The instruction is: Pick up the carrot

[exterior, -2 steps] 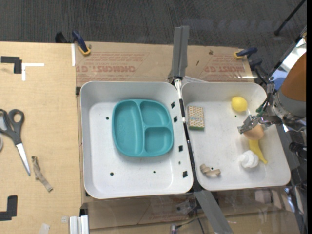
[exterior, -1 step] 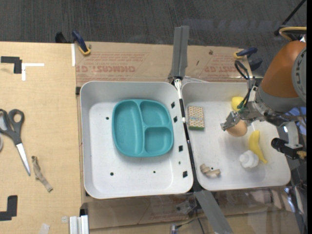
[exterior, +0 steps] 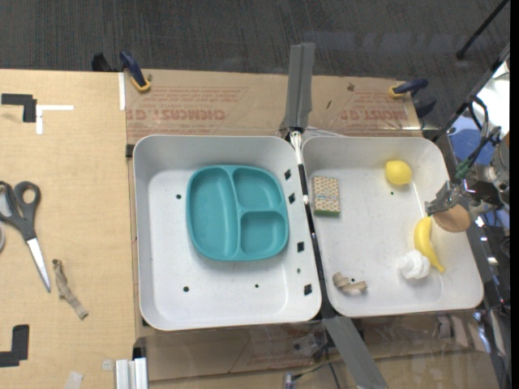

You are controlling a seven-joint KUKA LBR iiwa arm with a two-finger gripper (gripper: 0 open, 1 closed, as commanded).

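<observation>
Locate the gripper at the right wall of the right bin, where the arm enters from the right. A rounded orange-tan object, taken here as the carrot, sits directly below the gripper tip and touches it, over the bin's right rim. You cannot tell from this view whether the jaws are open, closed, or gripping the carrot, as the tip is small and partly blurred.

Note the other contents of the right bin:
- A banana lies just beside the carrot, on its left, running toward the near wall.
- A white object touches the banana's lower end.
- A lemon rests near the far right corner.
- A patterned sponge lies near the left wall.
- A small tan object lies near the front wall.

The left bin holds a teal divided plate. Scissors lie on the desk, well apart from both bins.
</observation>
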